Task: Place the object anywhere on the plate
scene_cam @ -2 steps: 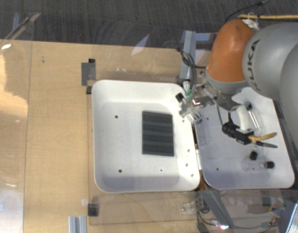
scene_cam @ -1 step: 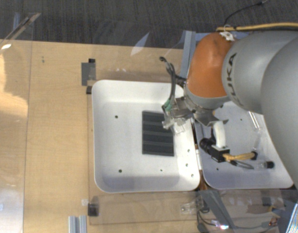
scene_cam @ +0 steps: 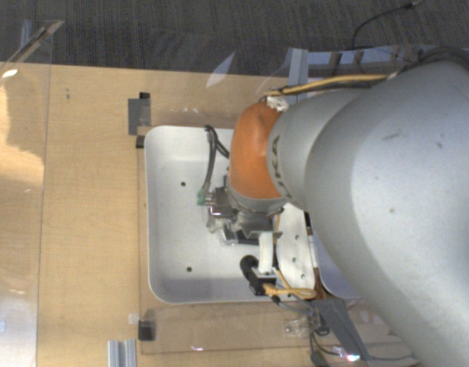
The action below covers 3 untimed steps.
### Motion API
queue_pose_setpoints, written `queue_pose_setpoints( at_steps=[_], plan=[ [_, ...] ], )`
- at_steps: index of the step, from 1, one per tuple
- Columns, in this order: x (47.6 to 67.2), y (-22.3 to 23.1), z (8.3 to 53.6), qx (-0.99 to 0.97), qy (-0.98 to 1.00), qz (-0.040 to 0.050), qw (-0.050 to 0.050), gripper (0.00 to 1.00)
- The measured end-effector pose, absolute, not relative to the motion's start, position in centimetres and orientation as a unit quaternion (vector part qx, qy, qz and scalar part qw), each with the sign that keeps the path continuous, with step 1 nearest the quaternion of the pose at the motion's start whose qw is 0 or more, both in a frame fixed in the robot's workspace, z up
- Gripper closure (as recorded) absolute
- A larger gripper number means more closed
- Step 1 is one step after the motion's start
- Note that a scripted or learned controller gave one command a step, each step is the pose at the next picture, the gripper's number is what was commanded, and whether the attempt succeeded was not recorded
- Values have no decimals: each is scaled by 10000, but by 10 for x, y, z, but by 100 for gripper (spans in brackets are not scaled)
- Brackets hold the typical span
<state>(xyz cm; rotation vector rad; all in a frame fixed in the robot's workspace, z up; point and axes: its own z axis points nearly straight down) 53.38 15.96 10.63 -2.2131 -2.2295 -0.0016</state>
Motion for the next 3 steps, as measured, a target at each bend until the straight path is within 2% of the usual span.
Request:
queue_pose_setpoints(
  at_steps=[1,2,3],
  plan=[
    [580,205,134,-4700,-8827,-23,-15,100],
    [510,184,92,-5590,-8291,-98,-67,100],
    [551,187,148,-4788,-8779,-22,-13,100]
  ],
)
